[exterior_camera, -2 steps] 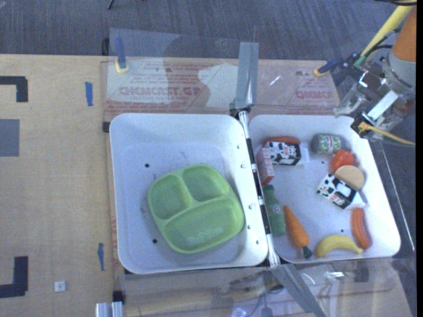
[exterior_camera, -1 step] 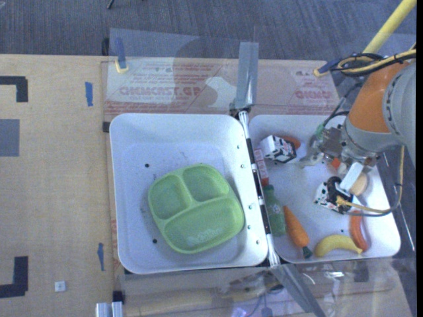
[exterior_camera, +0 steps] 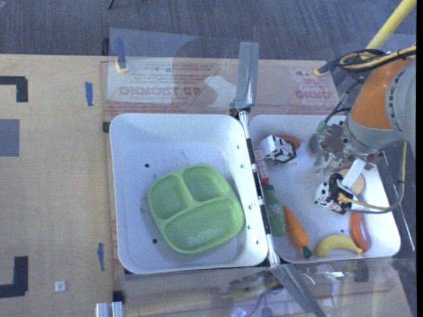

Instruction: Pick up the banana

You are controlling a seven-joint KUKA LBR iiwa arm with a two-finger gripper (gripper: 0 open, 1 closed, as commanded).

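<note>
The banana (exterior_camera: 337,245) lies in the right bin (exterior_camera: 301,177) by its near wall, close to the right corner — long axis along that wall. A carrot (exterior_camera: 296,225) crowds its left end and a reddish sausage (exterior_camera: 357,228) its right, with bare floor toward the bin's middle. The gripper (exterior_camera: 328,156) hangs over the far half, apart from the banana — open or closed, I cannot tell.

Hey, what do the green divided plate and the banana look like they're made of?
Green divided plate: likely moulded plastic, matte to satin; it has one uniform colour, rounded raised dividers and a soft sheen. Banana: probably a plastic toy, smooth and slightly glossy; it is an even yellow with no spots, though real fruit can't be ruled out at this size.
</note>
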